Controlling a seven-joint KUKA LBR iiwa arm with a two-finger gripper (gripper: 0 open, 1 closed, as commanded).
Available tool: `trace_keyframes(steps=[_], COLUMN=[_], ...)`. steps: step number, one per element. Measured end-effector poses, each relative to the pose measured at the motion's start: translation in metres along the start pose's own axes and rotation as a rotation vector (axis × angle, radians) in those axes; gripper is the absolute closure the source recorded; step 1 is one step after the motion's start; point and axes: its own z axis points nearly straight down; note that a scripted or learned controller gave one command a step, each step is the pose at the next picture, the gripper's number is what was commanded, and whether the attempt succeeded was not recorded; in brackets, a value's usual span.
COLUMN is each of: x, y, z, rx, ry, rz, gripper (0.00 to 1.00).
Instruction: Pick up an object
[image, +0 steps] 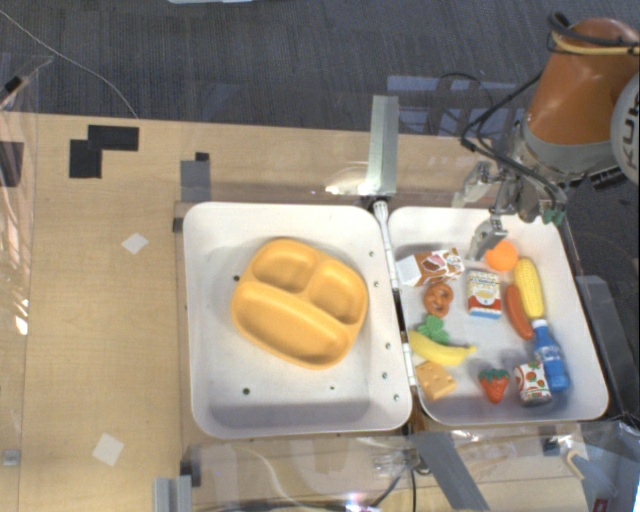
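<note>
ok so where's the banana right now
The banana lies in the right bin, low on its left side, just below the green toy and above the cracker.

The printed labels on the small carton (484, 294) and can (533, 383) are too small to read.

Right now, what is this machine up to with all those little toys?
A robot arm reaches in from the right, its gripper hanging over the far end of the right bin, just beside an orange toy. That bin holds toy food: a corn cob, a banana, a blue bottle. It holds nothing. The left bin has a yellow divided plate.
</note>
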Motion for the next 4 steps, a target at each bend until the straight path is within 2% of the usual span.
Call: trace_keyframes(steps=[1,2,3,4], x=[0.020,0.005,-0.005,0.013], y=[0.021,0.016,-0.027,0.006], z=[0.110,0.067,0.007,0.088], rx=[0.001,0.001,0.001,-0.006], ry=[0.007,-0.001,-0.004,-0.013], rz=[0.483,0.871,0.999,1.152], gripper=[0.00,0.00,0.00,0.00])
